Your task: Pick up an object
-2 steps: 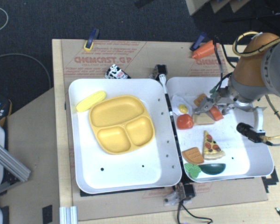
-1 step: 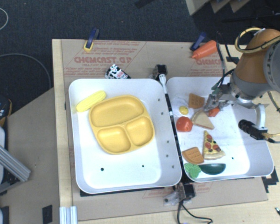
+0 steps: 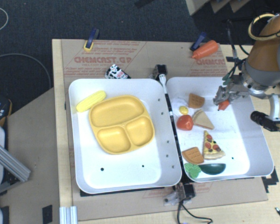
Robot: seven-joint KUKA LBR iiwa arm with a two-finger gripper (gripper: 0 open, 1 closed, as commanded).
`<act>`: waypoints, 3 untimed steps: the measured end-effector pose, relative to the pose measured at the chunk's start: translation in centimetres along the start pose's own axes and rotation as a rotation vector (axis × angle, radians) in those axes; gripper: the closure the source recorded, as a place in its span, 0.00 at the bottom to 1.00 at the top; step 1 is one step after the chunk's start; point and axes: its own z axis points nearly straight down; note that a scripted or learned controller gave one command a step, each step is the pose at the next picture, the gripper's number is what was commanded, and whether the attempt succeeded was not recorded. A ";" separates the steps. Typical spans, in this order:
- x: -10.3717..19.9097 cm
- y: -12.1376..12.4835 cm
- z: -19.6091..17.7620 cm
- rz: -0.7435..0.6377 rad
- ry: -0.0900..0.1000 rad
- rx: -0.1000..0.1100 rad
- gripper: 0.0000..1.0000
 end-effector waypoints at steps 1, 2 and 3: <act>-0.1 0.5 -6.4 -0.001 0.000 -0.003 1.00; -0.1 0.6 -7.1 -0.001 0.001 0.001 1.00; 5.4 1.8 -6.2 -0.006 0.005 0.007 1.00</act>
